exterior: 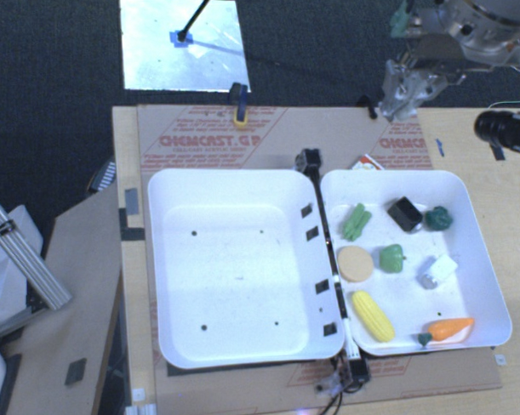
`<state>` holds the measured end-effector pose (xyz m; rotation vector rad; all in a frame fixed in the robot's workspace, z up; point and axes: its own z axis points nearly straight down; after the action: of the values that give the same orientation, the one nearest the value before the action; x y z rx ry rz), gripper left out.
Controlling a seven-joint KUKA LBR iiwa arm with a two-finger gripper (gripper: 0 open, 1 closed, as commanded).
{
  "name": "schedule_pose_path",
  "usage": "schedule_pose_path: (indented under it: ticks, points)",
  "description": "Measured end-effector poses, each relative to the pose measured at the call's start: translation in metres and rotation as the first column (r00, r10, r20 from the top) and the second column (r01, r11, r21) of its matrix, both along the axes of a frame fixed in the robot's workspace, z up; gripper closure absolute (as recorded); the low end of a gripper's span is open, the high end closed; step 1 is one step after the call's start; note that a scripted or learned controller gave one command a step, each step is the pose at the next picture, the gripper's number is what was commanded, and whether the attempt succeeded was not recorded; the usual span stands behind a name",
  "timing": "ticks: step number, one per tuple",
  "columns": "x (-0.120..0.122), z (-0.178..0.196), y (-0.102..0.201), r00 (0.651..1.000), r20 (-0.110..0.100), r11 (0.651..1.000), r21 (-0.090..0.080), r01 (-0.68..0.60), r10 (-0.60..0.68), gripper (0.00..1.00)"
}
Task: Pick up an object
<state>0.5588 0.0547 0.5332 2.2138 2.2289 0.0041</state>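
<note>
Camera view, looking down at a slant on the table [198,128]. Two shallow white bins lie side by side on it, their inner walls touching along a row of black clips. The left bin [166,197] shows a bare floor marked by a few small dark dots. The right bin [479,263] holds eight objects. Back row: a green pod [356,221] near the inner wall, a black block [405,213] tilted beside it, and a dark green lump [437,218] touching the block's right side. Middle row: a tan disc [356,264], a green pepper [392,258] just beside it, and a white and grey piece [438,271] to their right. Front row: a yellow corn cob [373,316] lying at a slant just in front of the disc, and an orange carrot [450,329] against the front wall. The objects to be picked up all rest on the bin floor.

The arm enters at the top right. The gripper [395,98] hangs above the table's far edge, behind the right bin and well apart from every object; nothing is visible in it, and whether the jaws are released or clenched cannot be told. A yellow and blue clamp [238,105] sits at the table's back edge, in front of a pale square sheet [182,43] on the dark floor.
</note>
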Motion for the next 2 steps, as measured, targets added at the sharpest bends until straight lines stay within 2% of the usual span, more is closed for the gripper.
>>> schedule_pose_path:
  ticks: [1, 2]
  points:
    - [-0.075, -0.005, 0.014, 1.000, -0.001, 1.000, 0.000, 0.000, 0.000, 1.00]
    - [-0.012, 0.002, -0.012, 1.000, 0.002, 1.000, -0.003, 0.008, -0.008, 1.00]
